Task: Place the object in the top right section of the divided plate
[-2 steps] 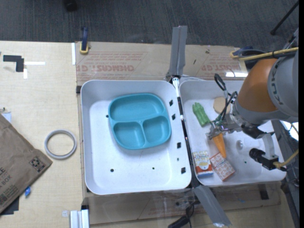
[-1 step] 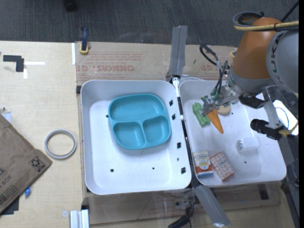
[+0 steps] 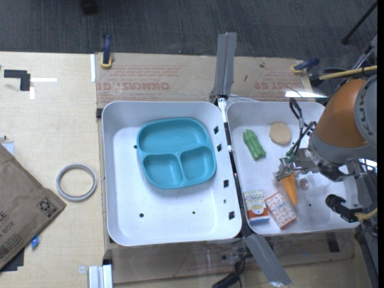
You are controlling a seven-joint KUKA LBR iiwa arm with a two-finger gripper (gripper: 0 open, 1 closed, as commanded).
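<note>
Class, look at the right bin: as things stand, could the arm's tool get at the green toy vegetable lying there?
Probably yes. The green toy vegetable lies alone on bare bin floor, apart from the round beige piece. The tool is over the same bin, close by, above an orange piece, and nothing stands between them.

Plate (image 3: 176,153) glossy teal plastic; bins (image 3: 120,179) smooth white plastic; bench (image 3: 48,137) matt wood w/ cardboard (image 3: 156,77).

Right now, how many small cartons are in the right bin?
2. One carton lies at the bin's near-left corner; the other carton lies just right of it, tilted. The arm may hide more.
</note>
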